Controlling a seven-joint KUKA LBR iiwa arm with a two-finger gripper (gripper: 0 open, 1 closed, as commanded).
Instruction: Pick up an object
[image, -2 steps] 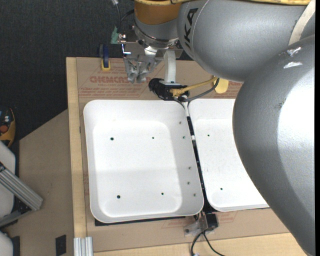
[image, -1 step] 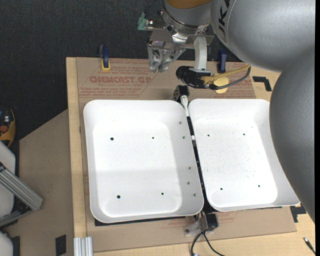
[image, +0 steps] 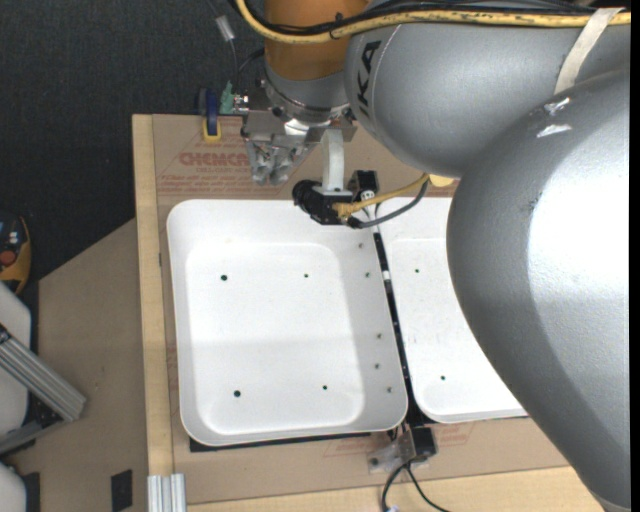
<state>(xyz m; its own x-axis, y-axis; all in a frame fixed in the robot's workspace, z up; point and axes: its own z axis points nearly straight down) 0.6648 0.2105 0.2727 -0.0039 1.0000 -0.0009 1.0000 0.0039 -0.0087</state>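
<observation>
The fingers (image: 270, 165) hang by the far edge of the left bin (image: 196, 330); I cannot tell if they are open or closed

My gripper (image: 268, 165) hangs past the far edge of the left bin (image: 270, 330), over the cardboard sheet (image: 160, 300) that lies under both bins. The right bin (image: 430, 330) sits to my right, touching the left one. My arm (image: 520, 200) crosses above the right bin.
</observation>
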